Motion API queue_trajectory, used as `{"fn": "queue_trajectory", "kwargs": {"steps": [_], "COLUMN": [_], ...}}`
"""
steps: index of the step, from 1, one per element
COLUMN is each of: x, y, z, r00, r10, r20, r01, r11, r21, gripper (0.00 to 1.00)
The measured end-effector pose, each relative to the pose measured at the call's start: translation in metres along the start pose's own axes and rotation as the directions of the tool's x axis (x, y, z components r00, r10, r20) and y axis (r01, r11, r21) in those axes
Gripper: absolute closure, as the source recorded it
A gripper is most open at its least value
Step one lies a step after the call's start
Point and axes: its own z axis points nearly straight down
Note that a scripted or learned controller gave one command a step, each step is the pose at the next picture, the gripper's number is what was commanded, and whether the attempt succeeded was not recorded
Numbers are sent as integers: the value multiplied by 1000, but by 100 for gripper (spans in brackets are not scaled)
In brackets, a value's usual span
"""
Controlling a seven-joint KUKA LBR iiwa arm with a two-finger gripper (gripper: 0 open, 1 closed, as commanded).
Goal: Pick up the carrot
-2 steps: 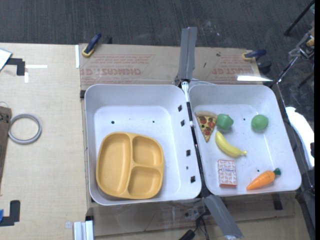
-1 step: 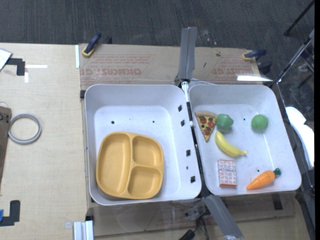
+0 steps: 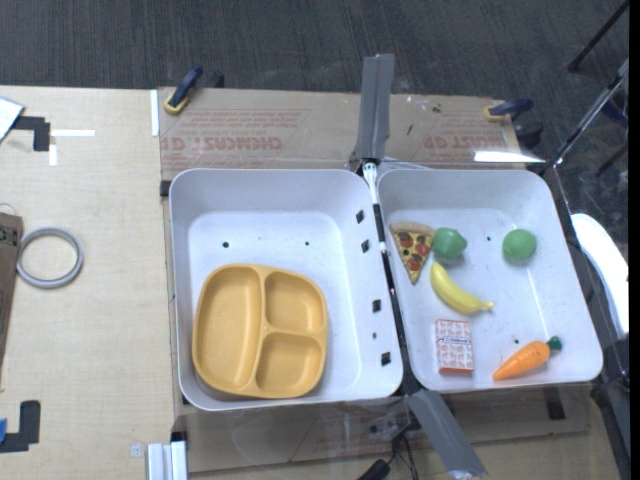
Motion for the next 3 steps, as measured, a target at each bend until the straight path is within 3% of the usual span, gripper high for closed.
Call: {"fn": "queue_trajectory", "kwargs": {"steps": [1, 2, 3], "x": [35, 28, 28], "y": [10, 0, 1], "z": [-64, -6, -14], "r00": [939, 938, 938], "r10": [-345, -346, -346], "r20": [0, 1, 4], "r01": [345, 346, 346], "r11": [939, 938, 938], "r21": [-3, -1, 2], "gripper": [0, 0, 100]}}
